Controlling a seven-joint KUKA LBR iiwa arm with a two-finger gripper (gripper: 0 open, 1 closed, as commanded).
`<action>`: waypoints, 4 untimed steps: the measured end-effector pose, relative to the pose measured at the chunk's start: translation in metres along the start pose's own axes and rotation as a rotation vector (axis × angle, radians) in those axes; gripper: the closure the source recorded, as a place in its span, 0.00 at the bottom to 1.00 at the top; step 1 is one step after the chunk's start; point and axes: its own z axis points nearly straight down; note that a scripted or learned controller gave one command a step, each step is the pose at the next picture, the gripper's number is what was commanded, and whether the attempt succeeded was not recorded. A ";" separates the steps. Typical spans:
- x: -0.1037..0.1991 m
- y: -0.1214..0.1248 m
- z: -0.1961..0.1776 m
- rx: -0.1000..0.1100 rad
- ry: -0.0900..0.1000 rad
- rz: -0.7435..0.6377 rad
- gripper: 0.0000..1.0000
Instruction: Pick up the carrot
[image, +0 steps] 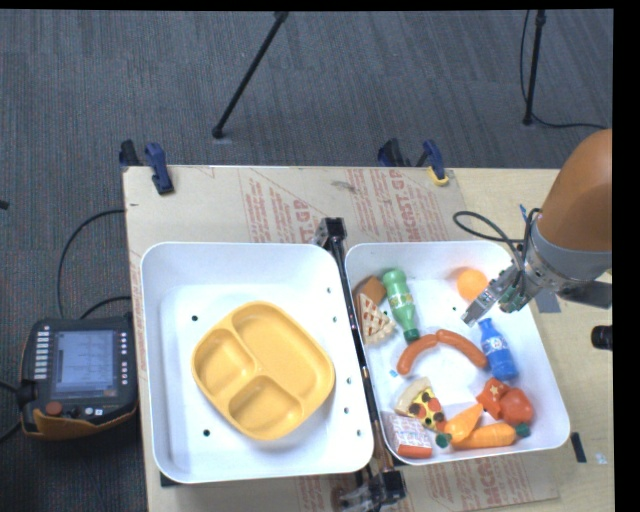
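The carrot (488, 436), orange with a green end, lies along the front wall of the right bin (548, 372), near its right corner. A second orange piece (460, 420) leans beside it on the left. My gripper (484, 307) hangs over the upper right part of that bin, between an orange ball (471, 283) and a blue bottle (496, 349). Its fingers point down and to the left, look open, and have nothing between them. The carrot is well in front of the gripper, beyond the blue bottle and a red toy (508, 403).
The right bin also holds a green bottle (402, 301), a waffle (375, 322), a curved sausage (440, 345), a pizza slice (420, 400) and a small pink box (408, 436). A yellow divided plate (262, 370) lies in the left bin (170, 300). A control pendant (78, 375) sits off the bench at left.
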 end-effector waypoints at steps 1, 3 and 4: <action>-0.063 0.032 -0.034 -0.002 -0.002 0.009 1.00; -0.072 0.003 -0.072 -0.002 -0.004 -0.742 1.00; -0.072 0.003 -0.077 -0.003 -0.004 -1.118 1.00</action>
